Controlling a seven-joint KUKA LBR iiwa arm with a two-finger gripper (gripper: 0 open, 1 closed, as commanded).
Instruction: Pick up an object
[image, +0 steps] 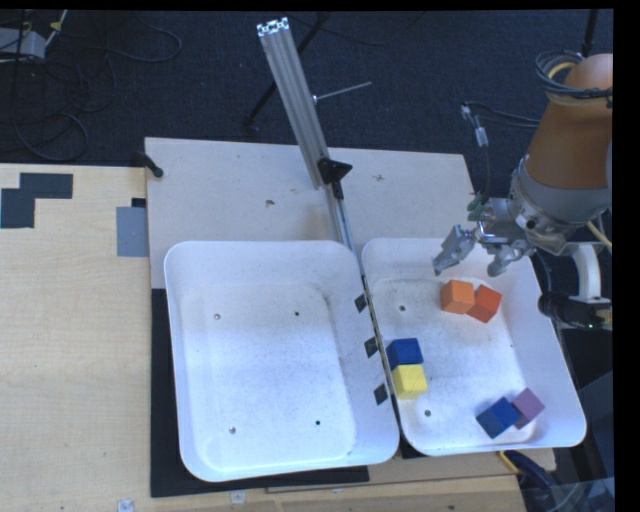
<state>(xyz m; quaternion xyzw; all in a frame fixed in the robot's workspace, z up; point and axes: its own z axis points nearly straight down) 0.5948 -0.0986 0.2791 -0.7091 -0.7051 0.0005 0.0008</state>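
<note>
In the right bin (560, 400) lie several blocks. Two orange blocks (470, 299) touch each other near its far side. A blue block (404, 352) and a yellow block (409, 380) sit stacked against its left wall. Another blue block (496, 417) and a purple block (527, 406) rest together near its front right corner. My gripper (475, 258) hangs open above the far part of the right bin, just beyond the orange blocks, with nothing between its fingers.
The left bin (265, 360) stands beside the right one, with a divider and black clips between them. A slanted metal rail (300, 110) rises behind the bins. The arm with its orange band (572, 130) comes in from the right.
</note>
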